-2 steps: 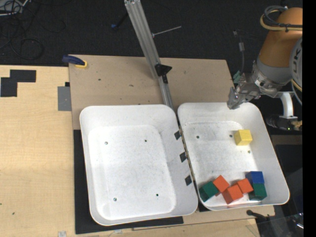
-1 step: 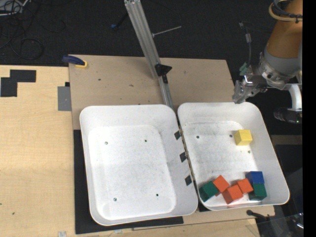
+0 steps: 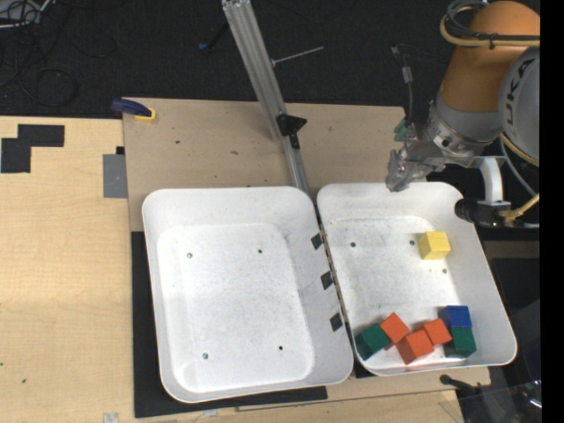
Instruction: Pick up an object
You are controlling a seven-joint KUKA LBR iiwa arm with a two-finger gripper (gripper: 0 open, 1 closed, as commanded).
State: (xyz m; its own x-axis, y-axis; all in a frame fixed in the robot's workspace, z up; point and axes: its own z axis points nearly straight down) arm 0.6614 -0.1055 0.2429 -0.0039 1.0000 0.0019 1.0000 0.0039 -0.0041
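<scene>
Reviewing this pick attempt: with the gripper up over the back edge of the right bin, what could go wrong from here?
1. The green, orange and blue blocks sit packed together at the right bin's near rim; closing on one may nudge its neighbours or catch two.
2. They lie close to the bin wall, so a descending finger might strike the rim.
3. The yellow block stands alone and looks the safer target, but the gripper hangs over the far edge, apart from it, so a poorly aimed descent could miss.

white bins (image 3: 176,210) — yellow block (image 3: 434,245)

The pincer (image 3: 398,176) hangs above the right bin's (image 3: 493,300) far rim.
</scene>
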